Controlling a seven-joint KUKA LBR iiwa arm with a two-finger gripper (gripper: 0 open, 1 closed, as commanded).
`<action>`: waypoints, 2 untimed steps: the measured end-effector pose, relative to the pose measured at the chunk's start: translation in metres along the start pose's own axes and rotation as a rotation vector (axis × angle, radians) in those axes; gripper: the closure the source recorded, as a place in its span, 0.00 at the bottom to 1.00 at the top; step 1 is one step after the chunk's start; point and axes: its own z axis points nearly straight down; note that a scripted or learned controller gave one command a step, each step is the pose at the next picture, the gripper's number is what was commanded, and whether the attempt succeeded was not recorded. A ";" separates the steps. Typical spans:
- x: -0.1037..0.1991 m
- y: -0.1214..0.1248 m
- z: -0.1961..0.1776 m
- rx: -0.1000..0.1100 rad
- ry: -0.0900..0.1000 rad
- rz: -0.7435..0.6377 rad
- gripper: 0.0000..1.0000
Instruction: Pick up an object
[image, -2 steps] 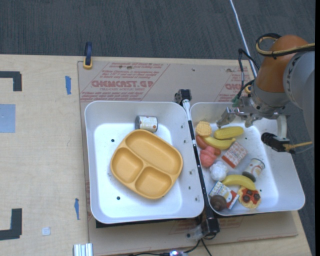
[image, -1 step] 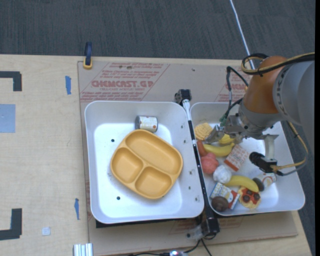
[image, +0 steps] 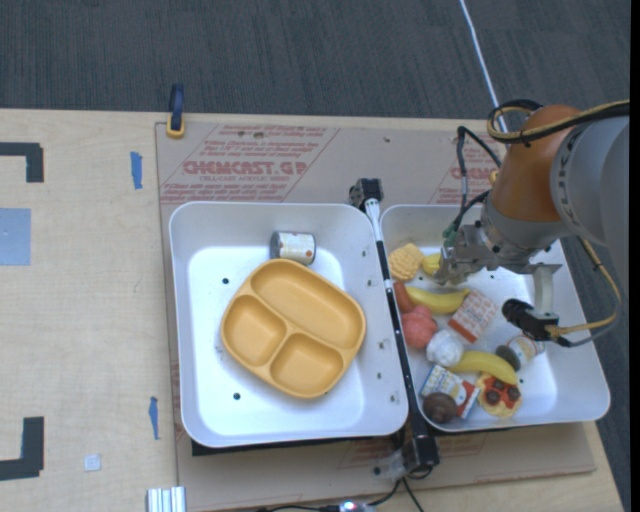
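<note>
White plastic forms two shallow bins set side by side on a wooden bench, seen from above at a slant. Within the left bin (image: 190, 330) lies a yellow divided plate (image: 292, 328) with three compartments, and just beyond its far edge a small metal can (image: 293, 245) on its side. Along the right bin (image: 590, 390) is a crowded heap of toy food: a yellow waffle-like piece (image: 404, 262), a banana (image: 436, 297), a pink lump (image: 419, 326), a red and white packet (image: 472, 315), a second banana (image: 487, 363), a small carton (image: 445, 387) and a little pizza-like disc (image: 500, 398). From the right reaches the grey arm with its orange band, and the gripper (image: 452, 268) hangs low over the far left part of the right bin, just above the first banana and beside the waffle piece. Whether the tool is spread or closed cannot be told from this angle, and nothing is seen held. That banana seems the likeliest target; it looks light, hard and smooth, so probably slippery. A hold across its thick middle, where the curve is least, would likely serve best, though neighbours touching it may get nudged.
</note>
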 end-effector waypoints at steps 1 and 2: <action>-0.102 -0.051 -0.066 0.004 -0.001 0.001 1.00; -0.100 -0.051 -0.065 0.004 0.000 0.000 0.00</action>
